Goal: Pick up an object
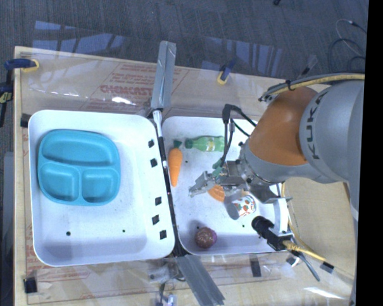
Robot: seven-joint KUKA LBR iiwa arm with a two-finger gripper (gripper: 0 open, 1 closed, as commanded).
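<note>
1. The grey KUKA arm [319,132], with its orange band, reaches in over the right bin [192,127] and covers much of that bin's right half.
2. The gripper [206,183] sits low over the middle of the right bin, pointing toward the divider between the two bins.
3. Its metal fingers [199,184] look slightly apart, with nothing visibly between them; whether they touch anything beneath cannot be told.
4. An orange object [216,193] lies just beside the fingertips, on the arm's side, partly hidden under the gripper body.
5. A carrot [174,165] lies lengthwise in the right bin, close to the divider and a little apart from the gripper.
6. A green bottle [204,143] lies on its side near the right bin's far wall, beyond the carrot.
7. A dark reddish round object [205,237] rests near the right bin's near wall, well apart from the gripper.
8. A white cup-like item with a coloured print [242,206] sits under the wrist, just beside the orange object.
9. The left bin [111,241] holds a blue sectioned tray [79,166], set toward the side away from the right bin.
</note>
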